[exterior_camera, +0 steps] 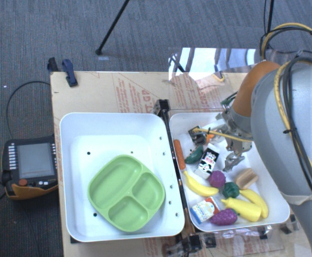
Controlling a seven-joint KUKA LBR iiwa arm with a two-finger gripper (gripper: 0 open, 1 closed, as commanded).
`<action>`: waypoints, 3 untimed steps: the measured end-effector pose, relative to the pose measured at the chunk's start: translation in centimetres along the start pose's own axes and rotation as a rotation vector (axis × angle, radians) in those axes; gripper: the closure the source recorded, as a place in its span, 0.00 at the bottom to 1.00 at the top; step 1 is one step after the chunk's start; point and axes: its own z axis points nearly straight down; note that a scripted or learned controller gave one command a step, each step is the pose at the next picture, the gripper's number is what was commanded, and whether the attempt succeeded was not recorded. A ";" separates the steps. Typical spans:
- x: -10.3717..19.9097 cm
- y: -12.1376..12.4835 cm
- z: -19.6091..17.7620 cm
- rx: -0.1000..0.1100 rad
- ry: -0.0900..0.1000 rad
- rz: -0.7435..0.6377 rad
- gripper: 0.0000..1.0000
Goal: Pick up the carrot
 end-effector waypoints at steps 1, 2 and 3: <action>-0.1 -0.1 -0.5 0.007 -0.013 -0.008 1.00; -7.5 4.1 0.0 -0.001 0.001 -0.150 1.00; -12.3 -3.6 0.1 0.005 -0.003 -0.211 1.00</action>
